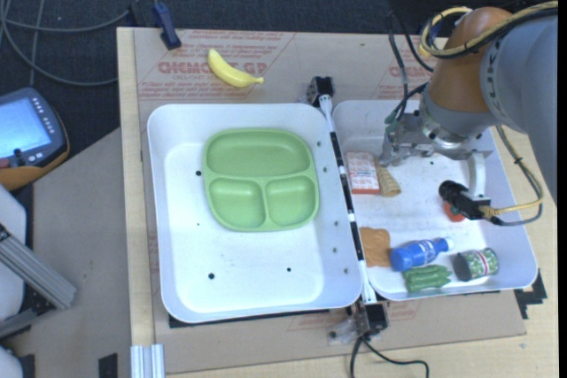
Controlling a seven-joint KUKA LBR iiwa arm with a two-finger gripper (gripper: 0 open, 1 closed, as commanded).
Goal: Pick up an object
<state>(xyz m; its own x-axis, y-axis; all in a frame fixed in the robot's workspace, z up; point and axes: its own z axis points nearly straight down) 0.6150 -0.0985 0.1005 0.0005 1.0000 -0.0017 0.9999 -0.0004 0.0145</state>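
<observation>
1. Bench (133, 217), its front edge nearest, carries both bins.
2. Over the far half of the right bin (512, 190) reaches the arm (523, 75).
3. Its gripper (396, 150) hangs low at that bin's far-left part; whether it is open or closed cannot be told.
4. A tan block (388, 182), probably the target, lies just on the gripper's near side, beside a small box (361, 172). Its long axis runs roughly near-to-far, so a short drop should meet it.

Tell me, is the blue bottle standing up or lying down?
Lying down. The blue bottle rests on its side on the floor of the right bin, beside a green thing.
</observation>
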